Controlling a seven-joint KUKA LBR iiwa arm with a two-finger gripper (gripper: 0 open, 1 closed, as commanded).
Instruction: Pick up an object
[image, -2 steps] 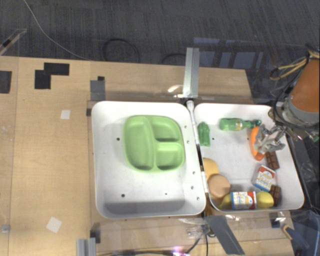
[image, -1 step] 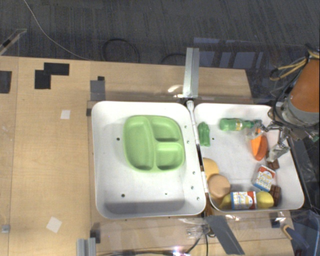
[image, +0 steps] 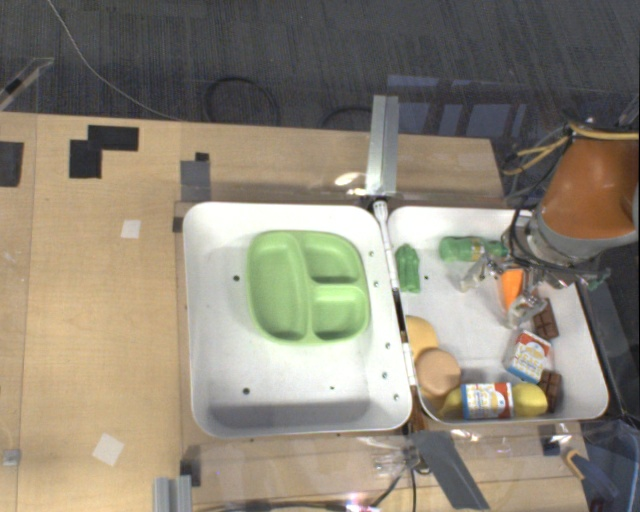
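Orange carrot-like piece (image: 511, 287) lay in your right bin (image: 597, 385), directly beneath the gripper (image: 505, 289); its metal fingers (image: 473, 273) stood spread around it, not visibly closed on anything.

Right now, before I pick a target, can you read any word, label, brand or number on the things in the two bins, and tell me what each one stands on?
No text can be read.
Small carton, right bin: red, white and blue print, too blurred.
Yellow bottle: label with a red and blue band, too small.
Green divided tray, left bin: no markings visible.
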